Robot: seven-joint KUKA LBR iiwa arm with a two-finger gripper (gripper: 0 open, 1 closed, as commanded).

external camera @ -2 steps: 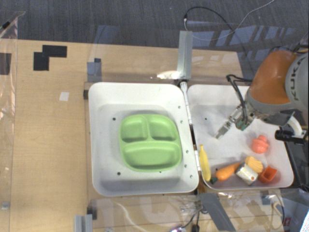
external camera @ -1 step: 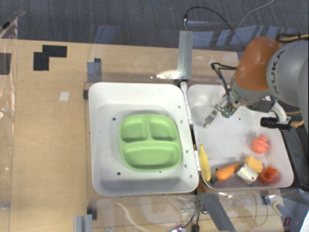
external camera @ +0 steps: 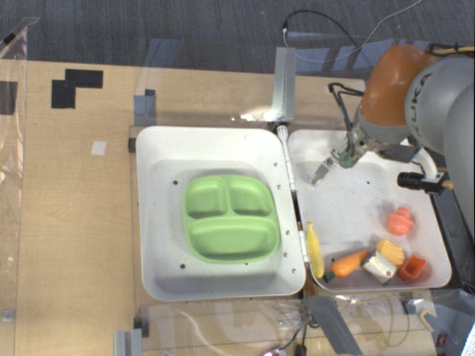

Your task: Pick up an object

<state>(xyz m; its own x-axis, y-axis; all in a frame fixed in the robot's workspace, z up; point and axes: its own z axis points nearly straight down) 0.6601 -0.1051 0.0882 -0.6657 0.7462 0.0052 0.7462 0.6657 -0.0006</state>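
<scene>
Matt wood-look bench — smooth white plastic bins, green plastic tray.

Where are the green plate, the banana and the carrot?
green plate (external camera: 231,218): camera view, on the ridge between its compartments, in the left bin.
banana (external camera: 315,249): camera view, on its middle, by the right bin's left wall.
carrot (external camera: 349,263): camera view, on its orange body, at the right bin's near edge.
</scene>
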